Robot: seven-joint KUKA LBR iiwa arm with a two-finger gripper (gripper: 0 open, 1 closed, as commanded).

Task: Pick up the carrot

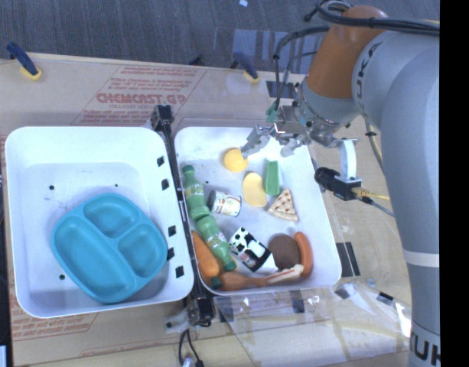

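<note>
Bins (pixel 35 151), two of them, are seen side by side; one blue tray (pixel 108 247) lies in the left. One arm (pixel 387 82) is held over the right bin's far end, gripper (pixel 276 140) spread open and empty above the lemon (pixel 234 160). One carrot (pixel 204 257) lies at the near left corner, wedged beside the green bottle (pixel 203 216). A long reach toward the near wall is called for, fingers best set across the carrot's width.
</note>
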